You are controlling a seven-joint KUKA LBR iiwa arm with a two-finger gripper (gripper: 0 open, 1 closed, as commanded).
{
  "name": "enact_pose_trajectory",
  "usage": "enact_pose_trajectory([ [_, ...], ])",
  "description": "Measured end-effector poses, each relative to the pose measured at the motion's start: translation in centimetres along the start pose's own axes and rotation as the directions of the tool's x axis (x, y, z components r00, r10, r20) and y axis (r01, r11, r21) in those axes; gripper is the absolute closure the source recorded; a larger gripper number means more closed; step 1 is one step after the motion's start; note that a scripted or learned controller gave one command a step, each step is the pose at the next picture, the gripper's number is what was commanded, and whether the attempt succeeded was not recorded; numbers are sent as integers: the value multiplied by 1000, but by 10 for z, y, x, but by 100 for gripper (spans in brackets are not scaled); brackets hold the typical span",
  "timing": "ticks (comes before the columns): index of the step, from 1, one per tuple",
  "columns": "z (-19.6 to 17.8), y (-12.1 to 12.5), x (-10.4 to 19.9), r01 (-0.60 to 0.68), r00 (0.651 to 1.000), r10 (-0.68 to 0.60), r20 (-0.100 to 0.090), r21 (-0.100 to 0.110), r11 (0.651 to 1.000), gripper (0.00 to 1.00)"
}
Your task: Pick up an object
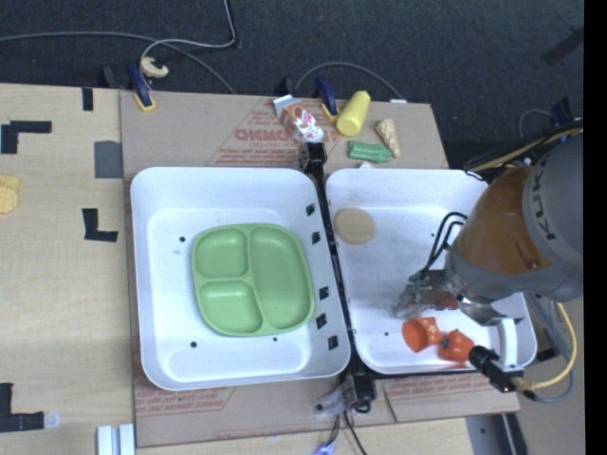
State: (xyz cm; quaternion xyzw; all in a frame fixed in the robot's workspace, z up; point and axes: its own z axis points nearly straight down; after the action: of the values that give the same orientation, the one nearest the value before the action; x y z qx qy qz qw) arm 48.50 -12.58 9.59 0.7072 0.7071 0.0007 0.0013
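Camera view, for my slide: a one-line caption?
Gripper low in the right bin beside red objects; green tray in left bin.

A divided tray lies in the left bin. A disc lies in the right bin, behind two small items.

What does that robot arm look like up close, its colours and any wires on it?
The arm is bulky and rounded, grey with a broad orange band and dark lettering on its grey shell. A black cable loops beside it. The tool at its tip is small, dark and metallic.
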Motion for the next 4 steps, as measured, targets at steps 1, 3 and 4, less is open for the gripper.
enact_pose_trajectory([
  [1, -88, -1, 41, 1, 1000, -1, -1, 4, 1000, 100],
  [3, -165, 38, 23, 0, 1000, 0, 1, 3, 1000, 100],
  [4, -132, 81, -72, -1, 1000, 1, 1, 5, 1000, 100],
])
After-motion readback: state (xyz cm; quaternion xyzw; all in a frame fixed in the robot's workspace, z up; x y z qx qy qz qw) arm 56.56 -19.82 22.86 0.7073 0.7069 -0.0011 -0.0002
